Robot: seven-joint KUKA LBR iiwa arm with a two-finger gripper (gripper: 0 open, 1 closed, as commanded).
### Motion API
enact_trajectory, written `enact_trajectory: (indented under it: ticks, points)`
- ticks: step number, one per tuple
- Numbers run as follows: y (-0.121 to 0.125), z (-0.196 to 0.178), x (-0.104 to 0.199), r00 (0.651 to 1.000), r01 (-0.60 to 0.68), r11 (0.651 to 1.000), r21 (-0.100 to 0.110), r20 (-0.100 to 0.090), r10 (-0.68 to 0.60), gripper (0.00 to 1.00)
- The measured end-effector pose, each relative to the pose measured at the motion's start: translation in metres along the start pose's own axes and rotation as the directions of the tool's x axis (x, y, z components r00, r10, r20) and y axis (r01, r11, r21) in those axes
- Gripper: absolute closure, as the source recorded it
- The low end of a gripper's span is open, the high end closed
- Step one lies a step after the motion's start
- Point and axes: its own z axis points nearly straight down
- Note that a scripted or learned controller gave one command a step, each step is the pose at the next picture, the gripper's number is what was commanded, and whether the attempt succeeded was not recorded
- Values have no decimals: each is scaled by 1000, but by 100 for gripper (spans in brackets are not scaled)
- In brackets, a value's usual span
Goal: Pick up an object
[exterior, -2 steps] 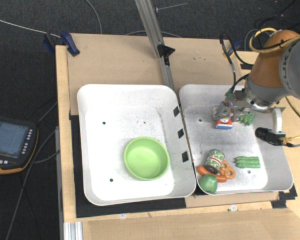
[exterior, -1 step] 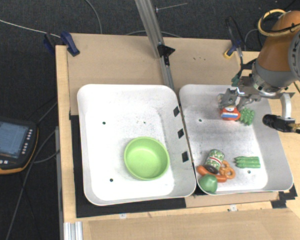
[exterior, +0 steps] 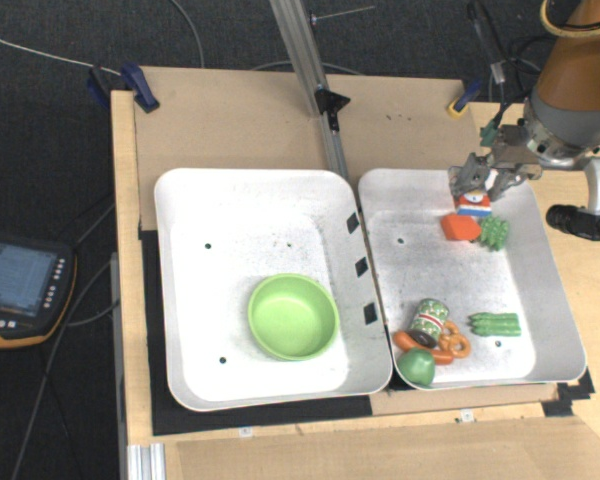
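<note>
- The gripper (exterior: 477, 182) hangs over the far end of the right bin (exterior: 540, 268), at about 1 o'clock from that bin's middle, with the grey arm and its orange band (exterior: 572, 63) rising away toward 2 o'clock.
- Whether the jaws are apart or together cannot be told: the wrist hardware hides them from above.
- Directly below the gripper, at 6 o'clock from it, is a small red, white and blue toy (exterior: 473, 206); whether the gripper touches it cannot be told.
- An orange block (exterior: 461, 228) lies just beside that toy at its 7 o'clock, and a green spiky toy (exterior: 494, 233) lies at the block's 3 o'clock, close by.
- At the near end of the right bin, a cluster crowds the 7 o'clock corner: one small printed can (exterior: 430, 319), one orange ring-shaped piece (exterior: 446, 345) against it, and one green ball (exterior: 416, 367) at the rim.
- One green ridged toy (exterior: 495, 324) lies apart at 3 o'clock from the can.
- The left bin (exterior: 180, 268) holds one lime-green bowl (exterior: 293, 316), at 5 o'clock from its middle.
- Count: two white bins, seven objects in the right, one in the left.
</note>
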Motion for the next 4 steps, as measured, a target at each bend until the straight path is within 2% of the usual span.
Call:
enact_trajectory:
  ticks: [1, 2, 3, 4]
  points:
    - [1, -40, 0, 1000, 0, 1000, 1, 0, 0, 100]
    - [-10, -46, 53, 1000, 4, 1000, 4, -2, -4, 100]
    - [-20, -28, 105, 1000, 4, 1000, 6, -2, -4, 100]
    - [-34, -30, 163, 1000, 5, 1000, 5, -2, -5, 100]
